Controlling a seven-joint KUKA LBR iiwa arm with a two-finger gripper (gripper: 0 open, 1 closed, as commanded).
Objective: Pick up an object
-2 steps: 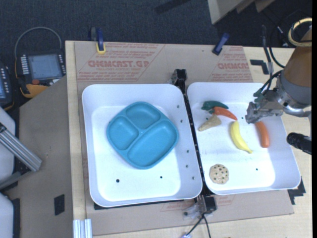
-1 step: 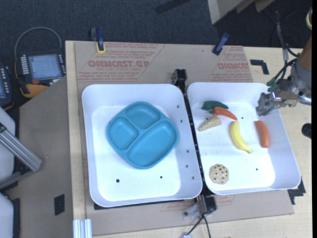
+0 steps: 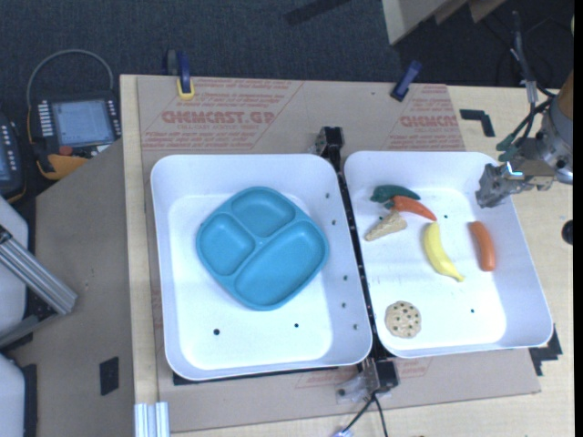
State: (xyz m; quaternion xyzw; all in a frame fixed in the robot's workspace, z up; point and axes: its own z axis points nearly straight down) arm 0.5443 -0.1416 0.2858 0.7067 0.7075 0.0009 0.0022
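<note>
Camera view, going left to right: the left shallow white bin is holding a blue plastic divided plate with three compartments, lying flat a little above the bin's middle. Beside it, the right shallow white bin is carrying the small items. Near its upper left, a dark green toy vegetable is lying just above an orange toy carrot, the two touching, with a tan wedge-shaped toy piece sitting just below them. A round speckled cookie is resting near the bin's lower edge. A yellow toy banana is lying in the middle, and an orange-red toy sausage is lying near it on its right, apart from it. The grey two-finger gripper is hanging over the bin's upper right corner, above the sausage; whether it is released or clenched cannot be told, and nothing is showing between its tips.
</note>
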